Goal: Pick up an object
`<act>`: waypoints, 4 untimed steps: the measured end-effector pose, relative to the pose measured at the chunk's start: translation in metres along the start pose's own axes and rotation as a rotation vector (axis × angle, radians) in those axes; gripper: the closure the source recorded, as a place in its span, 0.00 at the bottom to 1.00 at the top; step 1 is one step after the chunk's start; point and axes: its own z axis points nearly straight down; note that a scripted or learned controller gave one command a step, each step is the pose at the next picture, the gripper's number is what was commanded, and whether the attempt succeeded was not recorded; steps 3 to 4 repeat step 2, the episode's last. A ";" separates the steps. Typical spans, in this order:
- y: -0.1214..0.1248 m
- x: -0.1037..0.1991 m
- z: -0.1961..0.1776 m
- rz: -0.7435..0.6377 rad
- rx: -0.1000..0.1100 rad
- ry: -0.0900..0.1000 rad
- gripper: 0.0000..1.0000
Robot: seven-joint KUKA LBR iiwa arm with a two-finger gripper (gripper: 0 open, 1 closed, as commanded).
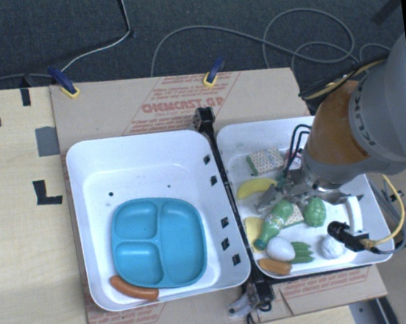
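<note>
A grey robot arm's gripper [288, 197], its opening impossible to tell, hangs low among toy food in the right bin [365, 262] at frame right, just beside a green vegetable [279, 218], which probably wants a centred, straight-down grasp.

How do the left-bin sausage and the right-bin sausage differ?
The left-bin sausage lies alone beside the blue divided plate, in full view; the right-bin sausage sits in a crowd of toy foods, next to the white egg. The left one shows longer and redder-orange; the right one shows shorter and paler orange. Both lie flat near their bin's front wall.
</note>
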 end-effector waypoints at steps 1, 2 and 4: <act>0.000 -0.001 -0.010 0.001 -0.001 -0.001 1.00; -0.018 0.066 -0.098 -0.002 0.006 0.003 1.00; -0.018 0.066 -0.098 -0.002 0.006 0.003 1.00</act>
